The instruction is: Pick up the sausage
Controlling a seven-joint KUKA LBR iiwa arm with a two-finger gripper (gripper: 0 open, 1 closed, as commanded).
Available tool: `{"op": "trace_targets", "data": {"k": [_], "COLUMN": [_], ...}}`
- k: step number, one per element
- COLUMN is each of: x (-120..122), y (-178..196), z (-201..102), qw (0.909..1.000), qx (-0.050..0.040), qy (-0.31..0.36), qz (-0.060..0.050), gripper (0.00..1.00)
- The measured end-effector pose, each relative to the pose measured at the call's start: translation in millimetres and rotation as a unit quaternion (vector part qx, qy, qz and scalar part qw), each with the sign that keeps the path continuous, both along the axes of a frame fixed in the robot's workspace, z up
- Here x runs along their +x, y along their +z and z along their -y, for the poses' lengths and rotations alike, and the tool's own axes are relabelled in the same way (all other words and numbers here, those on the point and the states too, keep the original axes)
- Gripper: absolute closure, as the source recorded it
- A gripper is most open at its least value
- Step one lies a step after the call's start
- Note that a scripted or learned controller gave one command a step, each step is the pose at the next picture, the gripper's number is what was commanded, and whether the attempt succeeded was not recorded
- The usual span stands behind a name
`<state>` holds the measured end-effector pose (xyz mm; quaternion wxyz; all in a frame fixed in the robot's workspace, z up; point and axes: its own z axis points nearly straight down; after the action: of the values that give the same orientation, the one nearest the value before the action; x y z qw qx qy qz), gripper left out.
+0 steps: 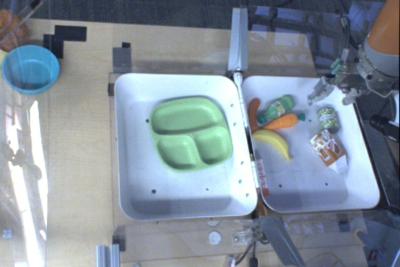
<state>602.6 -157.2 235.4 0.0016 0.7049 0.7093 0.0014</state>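
Note:
The sausage [253, 113], a short reddish-brown link, lies upright along the left wall of the right bin [312, 194]. A green bottle [276, 109] and a carrot [285, 122] lie against its right side. My gripper [331, 93] hovers over the bin's far right corner, well to the right of the sausage and just above a small green can [327, 119]. Its two fingers stand apart, open, with nothing between them.
A banana [275, 142] lies below the carrot, and an orange-and-white snack packet [328, 149] lies below the can. The left bin [134, 191] holds a green divided plate [190, 132]. A blue bowl [30, 68] sits on the bench at the far left.

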Motion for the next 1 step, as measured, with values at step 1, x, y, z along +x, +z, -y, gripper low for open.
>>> {"op": "trace_targets", "data": {"k": [1], "x": [49.0], "y": [-148.2], "z": [-51.5], "qw": [0.9922], "qx": [0.0009], "qy": [-0.125], "qz": [0.001], "gripper": [0.0]}}
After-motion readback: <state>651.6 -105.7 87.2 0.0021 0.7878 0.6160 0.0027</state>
